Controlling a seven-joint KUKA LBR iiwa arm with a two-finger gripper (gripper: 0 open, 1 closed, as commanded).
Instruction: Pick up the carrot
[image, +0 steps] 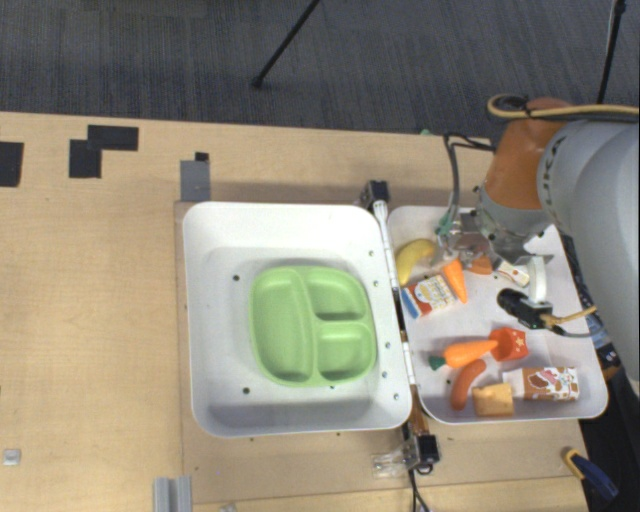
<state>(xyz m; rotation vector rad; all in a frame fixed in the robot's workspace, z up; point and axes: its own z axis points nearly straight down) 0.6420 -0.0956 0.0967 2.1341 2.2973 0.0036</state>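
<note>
A smooth, faintly glossy plastic look is shown by the green divided plate (311, 324) and both white bins (215, 400). The counter (90, 330) appears as matt pale wood; the carrot (455, 281) as matt orange plastic.

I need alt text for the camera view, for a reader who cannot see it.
A grey robot arm's gripper hovers at a small orange carrot in the right white bin, among a banana, a sausage and other toy food. The left bin holds a green divided plate.
</note>
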